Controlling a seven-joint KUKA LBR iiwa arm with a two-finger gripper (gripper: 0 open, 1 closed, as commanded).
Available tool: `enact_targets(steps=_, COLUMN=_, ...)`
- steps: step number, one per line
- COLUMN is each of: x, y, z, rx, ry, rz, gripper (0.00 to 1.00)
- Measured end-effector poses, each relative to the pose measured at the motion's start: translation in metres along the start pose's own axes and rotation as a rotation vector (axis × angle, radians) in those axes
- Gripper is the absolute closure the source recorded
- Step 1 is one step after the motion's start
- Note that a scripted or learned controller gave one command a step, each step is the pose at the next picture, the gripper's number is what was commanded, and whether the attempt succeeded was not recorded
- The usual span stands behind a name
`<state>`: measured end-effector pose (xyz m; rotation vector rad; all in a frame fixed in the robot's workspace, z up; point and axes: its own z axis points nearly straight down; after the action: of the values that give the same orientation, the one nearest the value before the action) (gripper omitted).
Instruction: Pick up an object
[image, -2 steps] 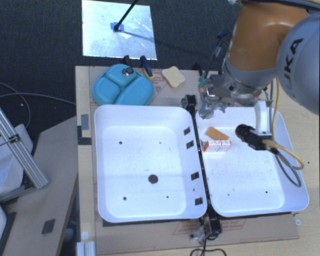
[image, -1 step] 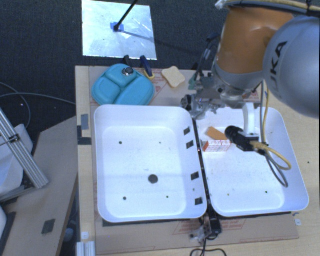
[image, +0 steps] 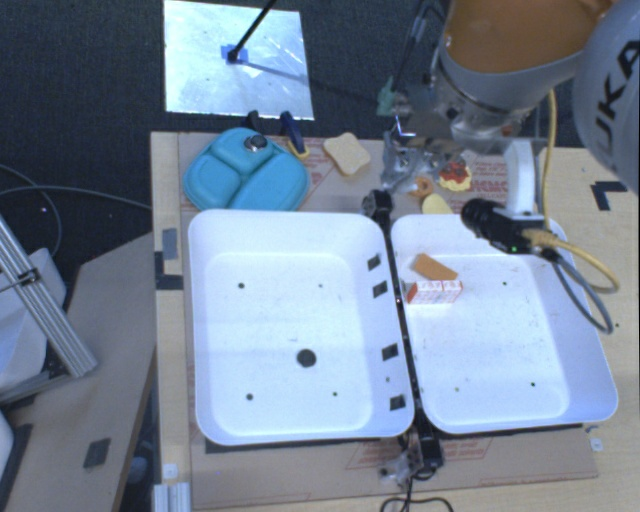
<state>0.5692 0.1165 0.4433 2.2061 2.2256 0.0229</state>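
An orange wedge (image: 435, 266) and a small red and white box (image: 433, 291) lie close together in the right bin (image: 560, 400), near its back left corner. A small dark disc (image: 306, 357) sits in the left bin (image: 220, 400). My gripper (image: 399, 168) hangs over the bench just behind the bins, above the back end of the divider between them. It is apart from everything in the bins, and I see nothing between its fingers.
Behind the bins lie a blue sectioned plate (image: 245, 172), a toast-shaped piece (image: 347, 153), a yellow piece (image: 436, 205) and a red and orange item (image: 455, 177). A shiny sheet (image: 235, 60) lies on the dark floor farther back.
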Motion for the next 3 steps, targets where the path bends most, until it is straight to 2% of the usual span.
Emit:
enact_targets(steps=1, x=0.068, y=0.005, z=0.027, rx=0.014, ry=-0.003, rz=0.000, gripper=1.00)
enact_targets(steps=2, x=0.093, y=0.073, z=0.173, rx=0.016, ry=-0.005, rz=0.002, gripper=1.00)
enact_targets(steps=3, x=0.106, y=-0.003, z=0.231, rx=0.026, ry=-0.006, rz=0.001, gripper=1.00)
